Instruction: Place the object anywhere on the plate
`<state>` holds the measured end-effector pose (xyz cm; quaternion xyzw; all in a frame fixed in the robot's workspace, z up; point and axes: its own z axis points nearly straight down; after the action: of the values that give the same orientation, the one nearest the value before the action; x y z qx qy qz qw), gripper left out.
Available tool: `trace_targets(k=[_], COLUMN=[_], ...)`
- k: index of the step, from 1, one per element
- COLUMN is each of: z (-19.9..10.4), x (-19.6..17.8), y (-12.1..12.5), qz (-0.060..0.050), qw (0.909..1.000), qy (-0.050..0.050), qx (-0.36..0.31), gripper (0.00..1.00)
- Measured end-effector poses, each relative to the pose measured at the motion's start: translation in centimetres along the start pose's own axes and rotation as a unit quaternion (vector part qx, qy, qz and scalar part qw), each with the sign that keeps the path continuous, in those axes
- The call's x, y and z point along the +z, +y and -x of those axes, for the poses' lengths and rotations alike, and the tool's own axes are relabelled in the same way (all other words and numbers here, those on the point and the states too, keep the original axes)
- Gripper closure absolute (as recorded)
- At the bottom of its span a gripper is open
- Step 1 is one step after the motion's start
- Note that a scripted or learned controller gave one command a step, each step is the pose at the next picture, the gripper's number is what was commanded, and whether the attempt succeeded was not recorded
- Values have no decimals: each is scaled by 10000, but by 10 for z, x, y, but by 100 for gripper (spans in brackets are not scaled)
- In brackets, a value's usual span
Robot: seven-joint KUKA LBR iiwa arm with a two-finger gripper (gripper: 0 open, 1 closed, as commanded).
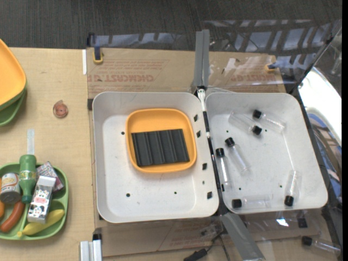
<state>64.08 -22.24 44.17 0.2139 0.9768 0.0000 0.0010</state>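
On the orange plate [161, 139] in the left bin [109, 194] a dark ribbed object [161, 147] lies, so the placing looks done; gripper state can't tell.

Stacked orange and green plastic plates [10, 91] cut off by left edge. Green plastic tray [57, 213] of toy food partly cropped at left. Clear plastic tubes with black caps [236, 155] hard to count, transparent bodies blend into white right bin [304, 145].

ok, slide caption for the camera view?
Orange plate with dark ribbed insert in left bin; clear black-capped tubes scattered in right bin.
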Motion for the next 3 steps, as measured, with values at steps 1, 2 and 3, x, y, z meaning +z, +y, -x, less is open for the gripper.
trace_targets(k=[1, 2, 3], z=[-29, -57, -112], x=[-1, 14, 10], y=[-13, -26, -51], qz=[3, 8, 8], qw=[9946, 9465, 8667], qy=[-5, -5, -8], qx=[-1039, -3226, -4989], gripper=[0, 0, 0])
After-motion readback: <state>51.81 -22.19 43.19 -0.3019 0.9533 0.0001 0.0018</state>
